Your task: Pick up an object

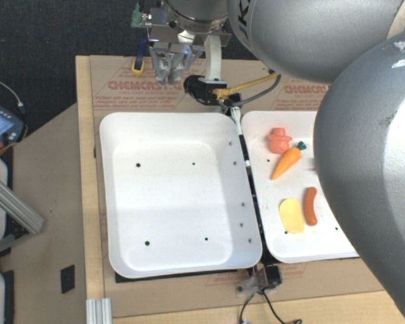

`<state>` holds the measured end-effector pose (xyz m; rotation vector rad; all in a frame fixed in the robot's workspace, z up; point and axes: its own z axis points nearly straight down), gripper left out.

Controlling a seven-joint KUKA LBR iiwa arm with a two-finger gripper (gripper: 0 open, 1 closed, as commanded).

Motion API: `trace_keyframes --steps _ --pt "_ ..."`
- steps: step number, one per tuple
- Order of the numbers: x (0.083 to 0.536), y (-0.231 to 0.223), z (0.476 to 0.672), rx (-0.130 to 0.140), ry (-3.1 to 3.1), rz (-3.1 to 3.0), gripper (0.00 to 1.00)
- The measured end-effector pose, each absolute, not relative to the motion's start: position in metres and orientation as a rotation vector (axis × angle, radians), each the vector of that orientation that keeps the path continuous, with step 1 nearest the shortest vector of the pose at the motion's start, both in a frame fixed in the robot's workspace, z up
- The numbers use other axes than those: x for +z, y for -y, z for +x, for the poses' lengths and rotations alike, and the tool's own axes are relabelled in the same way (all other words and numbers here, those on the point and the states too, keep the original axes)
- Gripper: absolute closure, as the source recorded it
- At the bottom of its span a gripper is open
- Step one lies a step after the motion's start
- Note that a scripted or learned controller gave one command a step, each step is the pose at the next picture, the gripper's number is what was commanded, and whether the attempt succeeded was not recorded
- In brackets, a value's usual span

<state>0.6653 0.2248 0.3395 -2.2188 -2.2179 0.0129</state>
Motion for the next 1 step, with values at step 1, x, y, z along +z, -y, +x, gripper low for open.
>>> trace_keyframes --steps 1 --pt "0.4461 -0.2250 0.6665 -0.014 2.227 -2.222 1.00"
